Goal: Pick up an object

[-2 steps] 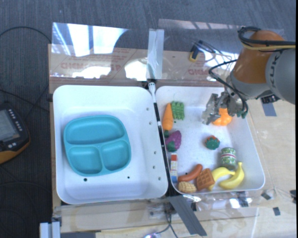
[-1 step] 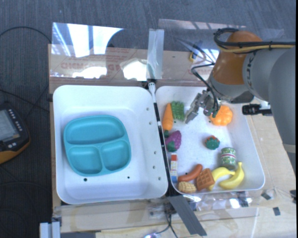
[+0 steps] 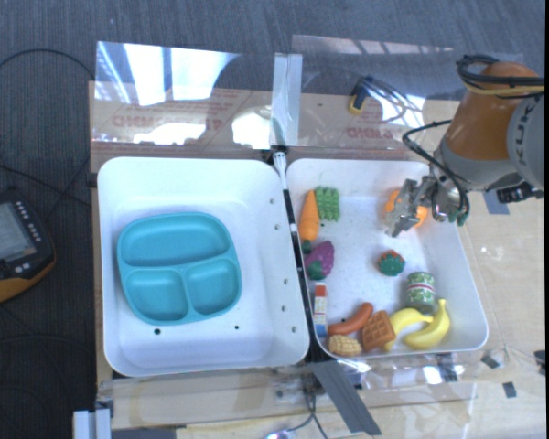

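Observation:
My gripper (image 3: 405,214) hangs over the upper right of the right bin (image 3: 471,291), below the arm's orange band. A small orange object (image 3: 392,200) shows on either side of the gripper, right at it; whether it is gripped is hidden. Loose toy food lies in this bin: a carrot (image 3: 308,214) and a green block (image 3: 327,203) at the upper left, purple grapes (image 3: 318,258), and a green and red ball (image 3: 391,263) just below the gripper. A green can (image 3: 421,289) and a banana (image 3: 427,326) lie lower right.
A sausage (image 3: 352,318), a waffle (image 3: 377,331) and corn (image 3: 345,344) crowd the right bin's front edge. The left bin (image 3: 128,186) holds a teal divided plate (image 3: 178,265). A divider wall (image 3: 291,245) separates the bins. Cables (image 3: 384,99) lie behind the right bin.

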You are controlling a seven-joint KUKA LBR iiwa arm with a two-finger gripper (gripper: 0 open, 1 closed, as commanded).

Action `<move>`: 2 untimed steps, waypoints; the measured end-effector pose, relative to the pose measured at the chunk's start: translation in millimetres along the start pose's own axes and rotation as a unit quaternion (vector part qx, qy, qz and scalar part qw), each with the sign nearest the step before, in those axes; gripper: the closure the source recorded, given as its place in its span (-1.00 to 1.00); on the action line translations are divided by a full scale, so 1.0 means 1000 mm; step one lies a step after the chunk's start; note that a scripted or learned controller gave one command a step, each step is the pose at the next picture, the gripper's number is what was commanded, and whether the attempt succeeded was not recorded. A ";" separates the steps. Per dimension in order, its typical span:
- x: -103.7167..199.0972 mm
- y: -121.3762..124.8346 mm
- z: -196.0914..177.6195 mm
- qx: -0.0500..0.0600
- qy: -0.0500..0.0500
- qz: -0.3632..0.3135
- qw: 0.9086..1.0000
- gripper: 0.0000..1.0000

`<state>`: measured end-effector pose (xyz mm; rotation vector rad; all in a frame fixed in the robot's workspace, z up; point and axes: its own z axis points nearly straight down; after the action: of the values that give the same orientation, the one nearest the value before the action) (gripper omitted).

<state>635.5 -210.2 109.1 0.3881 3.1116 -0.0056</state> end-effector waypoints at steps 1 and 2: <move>0.030 0.066 0.016 -0.002 -0.004 0.097 0.995 1.00; 0.031 0.065 0.018 -0.001 -0.003 0.097 0.995 -1.00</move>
<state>621.9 -139.3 90.7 0.6856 3.0533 -0.0019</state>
